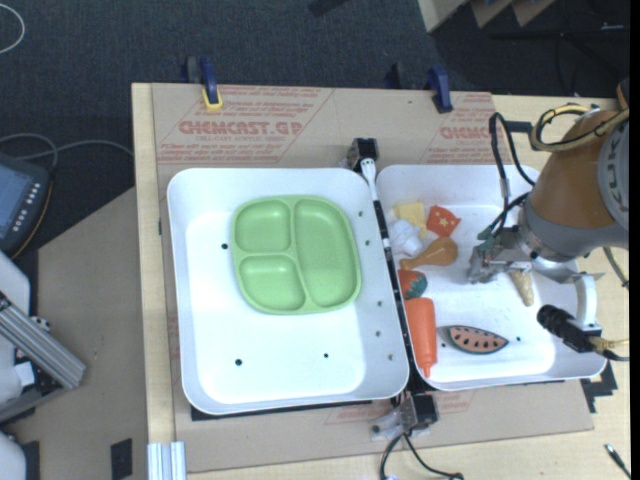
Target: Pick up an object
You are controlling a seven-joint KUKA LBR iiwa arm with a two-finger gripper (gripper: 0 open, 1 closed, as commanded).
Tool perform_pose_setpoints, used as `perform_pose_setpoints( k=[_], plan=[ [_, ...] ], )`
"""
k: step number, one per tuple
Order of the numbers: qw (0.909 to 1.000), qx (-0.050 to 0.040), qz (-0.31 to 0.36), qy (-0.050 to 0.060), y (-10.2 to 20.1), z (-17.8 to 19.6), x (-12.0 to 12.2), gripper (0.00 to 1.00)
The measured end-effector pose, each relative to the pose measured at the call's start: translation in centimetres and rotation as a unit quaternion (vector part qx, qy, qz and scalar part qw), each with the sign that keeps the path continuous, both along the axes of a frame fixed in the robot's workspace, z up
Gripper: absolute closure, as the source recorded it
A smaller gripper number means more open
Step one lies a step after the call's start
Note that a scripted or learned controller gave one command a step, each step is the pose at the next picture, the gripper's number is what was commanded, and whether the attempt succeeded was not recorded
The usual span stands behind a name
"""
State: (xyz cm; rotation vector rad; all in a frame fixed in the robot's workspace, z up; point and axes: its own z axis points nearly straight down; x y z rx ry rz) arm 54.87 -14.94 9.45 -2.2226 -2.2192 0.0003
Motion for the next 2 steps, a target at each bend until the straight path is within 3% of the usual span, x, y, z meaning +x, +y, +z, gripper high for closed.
perform_pose_setpoints(
  k=[2],
  plan=[
    [1.0,-0.0014,0.002,-0.004,0.6,12.3,0.6,1.0]
  ],
)
